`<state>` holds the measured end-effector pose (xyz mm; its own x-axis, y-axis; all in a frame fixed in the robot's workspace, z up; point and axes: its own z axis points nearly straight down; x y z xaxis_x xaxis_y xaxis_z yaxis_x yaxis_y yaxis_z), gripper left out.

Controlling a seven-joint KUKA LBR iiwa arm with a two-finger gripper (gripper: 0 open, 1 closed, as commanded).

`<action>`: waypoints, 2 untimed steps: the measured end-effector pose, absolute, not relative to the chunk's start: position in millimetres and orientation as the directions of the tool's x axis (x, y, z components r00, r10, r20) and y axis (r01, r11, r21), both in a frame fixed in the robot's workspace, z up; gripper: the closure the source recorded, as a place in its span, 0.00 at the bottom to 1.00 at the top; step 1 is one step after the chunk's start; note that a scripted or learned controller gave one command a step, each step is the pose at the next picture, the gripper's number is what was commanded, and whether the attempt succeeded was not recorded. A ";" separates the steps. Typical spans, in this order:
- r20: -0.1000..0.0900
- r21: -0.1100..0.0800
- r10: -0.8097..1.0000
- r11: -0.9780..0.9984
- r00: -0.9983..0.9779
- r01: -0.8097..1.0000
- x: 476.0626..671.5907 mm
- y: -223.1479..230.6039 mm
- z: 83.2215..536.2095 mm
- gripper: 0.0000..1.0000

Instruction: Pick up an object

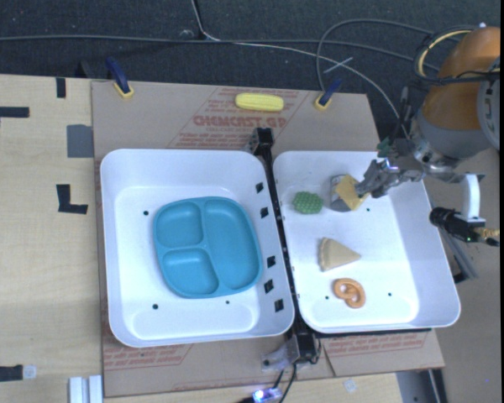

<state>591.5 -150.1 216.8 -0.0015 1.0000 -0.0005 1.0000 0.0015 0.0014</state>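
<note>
In the right bin (403, 250), my gripper (359, 193) reaches in from the upper right, tilted down to the left. A small yellow block (346, 191) sits between its dark fingertips, with a grey shadow on the bin floor just under it, so it looks slightly raised. A green knobbly piece (307, 202) lies just left of the block. A tan wedge (337, 253) lies in the bin's middle, and an orange pretzel (349, 292) lies near its front.
The left bin (126, 191) holds a blue divided plate (207, 246). A yellow banana-shaped toy (259, 102) lies on the cardboard behind the bins. A black divider (273, 225) runs between the bins. Cables hang behind the arm.
</note>
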 end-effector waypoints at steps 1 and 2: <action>0.001 0.000 1.000 0.005 -0.005 1.000 599.6 -92.7 226.8 1.00; 0.000 -0.002 1.000 0.003 -0.003 1.000 607.8 -40.6 215.2 1.00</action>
